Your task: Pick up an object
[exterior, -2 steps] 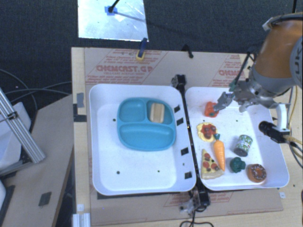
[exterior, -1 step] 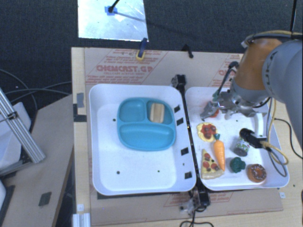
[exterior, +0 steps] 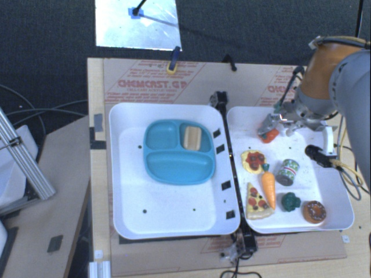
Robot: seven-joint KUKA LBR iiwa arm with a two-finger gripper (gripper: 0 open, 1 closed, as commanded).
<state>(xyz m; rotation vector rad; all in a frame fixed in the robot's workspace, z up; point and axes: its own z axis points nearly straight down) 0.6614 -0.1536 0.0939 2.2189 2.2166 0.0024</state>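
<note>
Two white bins sit side by side, and the action is over the right bin [exterior: 333, 210], where the gripper [exterior: 277, 125] is down near the far left corner, right at a small red-orange toy [exterior: 268, 135]. Whether its grip is apart or closed, I cannot tell, and nothing shows the toy actually held. That low, close pose reads as a grab attempt on this piece.

The other candidates cluster along the right bin's near half: a pizza slice [exterior: 258, 201], a carrot [exterior: 268, 187], a small can [exterior: 287, 172], broccoli [exterior: 290, 201] and a donut [exterior: 315, 212].

In the left bin [exterior: 127, 213], a blue divided plate [exterior: 177, 152] carries a slice of bread [exterior: 192, 137] in a far compartment. Red lettering on the cardboard [exterior: 153, 83] looks like "CHEMCAST GP".
</note>
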